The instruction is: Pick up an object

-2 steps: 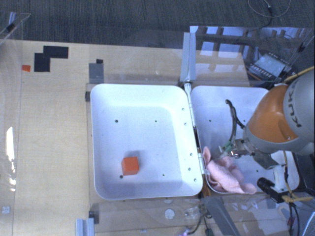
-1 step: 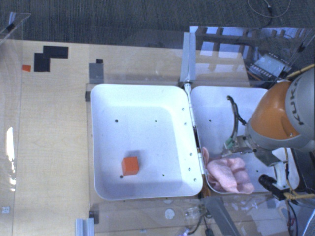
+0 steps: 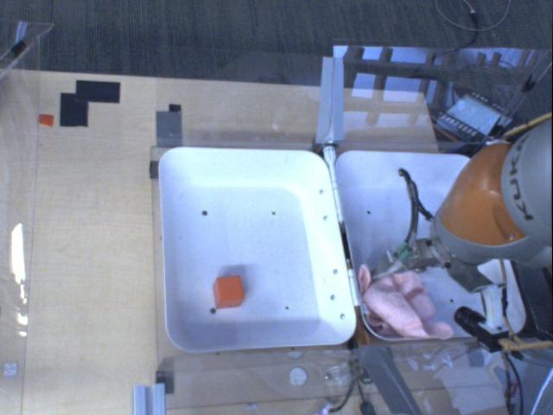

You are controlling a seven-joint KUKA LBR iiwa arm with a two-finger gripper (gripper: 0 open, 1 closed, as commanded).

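Observation:
An orange cube (image 3: 229, 291) lies on the floor of the left bin (image 3: 251, 180), towards its near left corner. A pink soft toy (image 3: 399, 305) lies in the near left corner of the right bin (image 3: 371, 188). The arm comes in from the right, its orange band (image 3: 486, 199) above the wrist. My gripper (image 3: 411, 258) reaches down just above the toy's upper edge. Nothing shows held between them.
A metal divider (image 3: 329, 111) stands at the back between the two bins. Black and orange markers (image 3: 82, 102) lie on the wooden bench at the far left. A black cable (image 3: 413, 199) runs along the arm over the right bin.

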